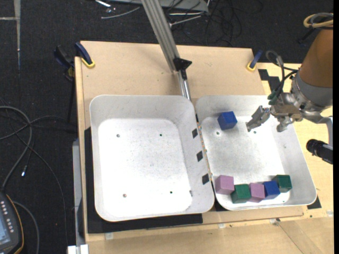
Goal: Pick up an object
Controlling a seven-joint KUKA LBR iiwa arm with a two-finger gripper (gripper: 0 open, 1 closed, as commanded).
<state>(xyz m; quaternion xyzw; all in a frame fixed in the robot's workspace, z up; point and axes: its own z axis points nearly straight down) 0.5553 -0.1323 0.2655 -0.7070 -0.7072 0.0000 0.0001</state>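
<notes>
The tool (269, 119) is hanging wide open, holding nothing, and the blue block (227, 120) is sitting just beside it, toward the bin's (296, 147) inner wall.

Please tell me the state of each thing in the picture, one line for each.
hand: open, holding nothing, above the right bin.
lone blue cube: resting on the right bin's floor, apart from the hand.
row of five cubes: resting close together by the near wall.
right bin: holds all six cubes.
left bin: flat on the bench.
</notes>
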